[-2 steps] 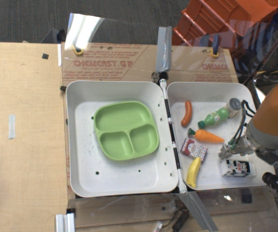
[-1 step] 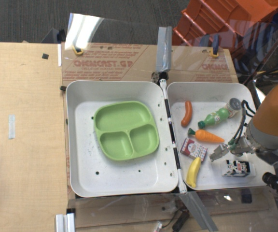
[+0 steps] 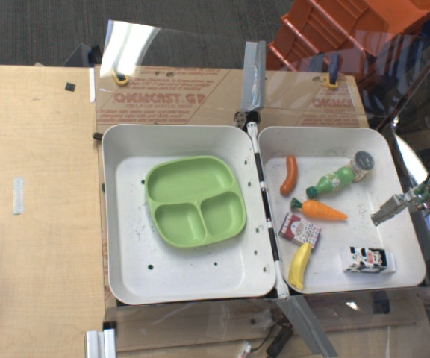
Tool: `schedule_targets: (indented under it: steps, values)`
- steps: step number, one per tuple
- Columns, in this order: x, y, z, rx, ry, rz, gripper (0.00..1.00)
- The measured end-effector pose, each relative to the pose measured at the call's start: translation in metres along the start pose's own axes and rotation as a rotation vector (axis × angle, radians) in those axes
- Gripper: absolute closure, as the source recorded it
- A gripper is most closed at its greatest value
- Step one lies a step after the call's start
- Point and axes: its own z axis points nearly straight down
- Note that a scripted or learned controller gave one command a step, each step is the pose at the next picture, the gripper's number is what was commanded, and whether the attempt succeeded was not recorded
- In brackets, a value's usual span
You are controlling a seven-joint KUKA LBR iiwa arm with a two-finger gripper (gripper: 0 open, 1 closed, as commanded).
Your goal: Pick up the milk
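One milk carton (image 3: pixel 366 259) is lying just right of the banana (image 3: pixel 298 266) (same right-hand bin (image 3: pixel 416 271)). Gripper (image 3: pixel 387 212) is hovering above-right of the banana, its open-or-closed state impossible to tell. Risk: descending short and missing the low, flat carton.

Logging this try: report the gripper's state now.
Gripper: cannot be told; it sits at the right bin's right side, above the milk, nothing visibly held.
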Motion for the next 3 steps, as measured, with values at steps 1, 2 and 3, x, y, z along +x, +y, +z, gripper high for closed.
schedule_targets:
  steps: [1, 2, 3]
  values:
    - [-0.019, -0.006, 0.058, 0.000, 0.002, -0.141, 0.00]
    - [-0.016, -0.004, 0.138, 0.000, 0.006, -0.120, 0.00]
    - [-0.017, -0.004, 0.129, 0.000, 0.004, -0.118, 1.00]
